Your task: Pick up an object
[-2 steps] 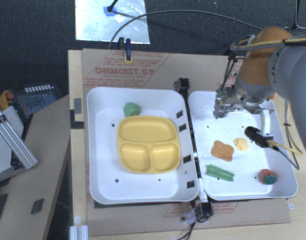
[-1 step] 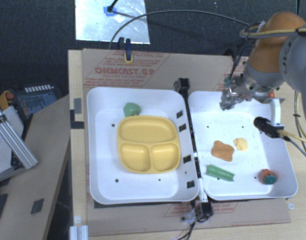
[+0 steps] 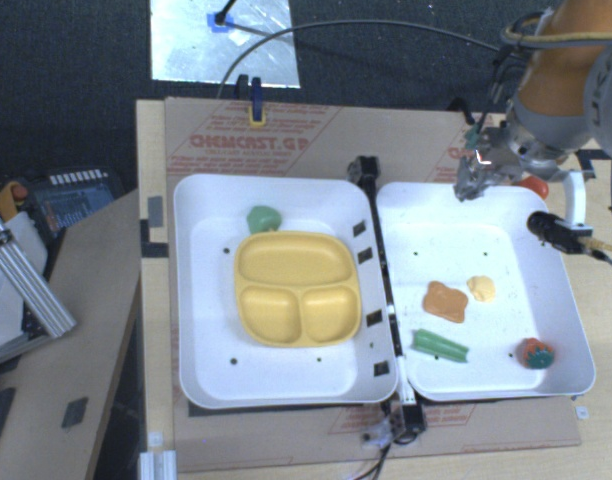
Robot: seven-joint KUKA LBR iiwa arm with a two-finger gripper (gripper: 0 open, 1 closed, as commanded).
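Cardboard sheet printed "CHEMCAST GP", two white bins, one yellow tray, five small objects, gripper over right bin's far edge, grip state unclear.

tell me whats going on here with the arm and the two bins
A robot arm reaches in over the far edge of the right bin, its gripper low near the rim with nothing seen in it. That bin has an orange piece, a pale yellow piece, a green piece and a small red-and-green toy. The left bin holds a yellow divided tray and a green lump.
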